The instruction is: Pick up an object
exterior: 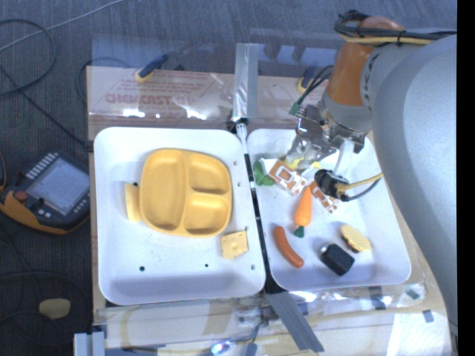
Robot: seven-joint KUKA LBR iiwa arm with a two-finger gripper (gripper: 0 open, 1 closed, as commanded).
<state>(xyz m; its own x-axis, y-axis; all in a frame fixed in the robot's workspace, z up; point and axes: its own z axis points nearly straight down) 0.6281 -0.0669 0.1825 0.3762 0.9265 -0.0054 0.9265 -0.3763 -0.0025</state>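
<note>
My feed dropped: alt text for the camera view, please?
The pincer hangs over the right bin, above a carrot, sausage and black block. The left bin holds a yellow tray.

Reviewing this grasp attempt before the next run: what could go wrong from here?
1. The gripper sits over crowded items at the right bin's top; it may nudge or pinch two at once.
2. The carrot lies close by and could get knocked.
3. A cable loops near the wrist; possible snag.
</note>
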